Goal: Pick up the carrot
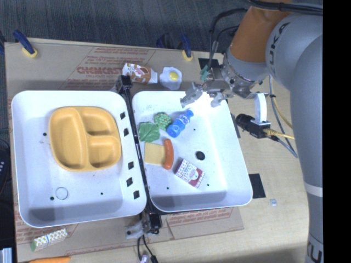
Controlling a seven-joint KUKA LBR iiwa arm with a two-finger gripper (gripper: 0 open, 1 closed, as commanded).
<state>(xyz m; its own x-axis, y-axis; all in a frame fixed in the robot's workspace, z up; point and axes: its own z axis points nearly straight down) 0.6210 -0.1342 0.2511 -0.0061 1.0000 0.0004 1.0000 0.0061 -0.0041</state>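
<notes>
Pincer [205, 96] hovers over upper edge of right bin [233, 163], fingers spread, nothing between them. Carrot [168, 153] lies in right bin, near middle-left, touching yellow cheese wedge [154, 155] on its left. Green leafy piece [148, 131] and broccoli [162, 119] just above carrot; blue bottle [179, 123] beside broccoli. Red packet [190, 173] below right of carrot. Left bin [27, 163] holds yellow divided tray [85, 137]. Pincer well apart from carrot.
</notes>
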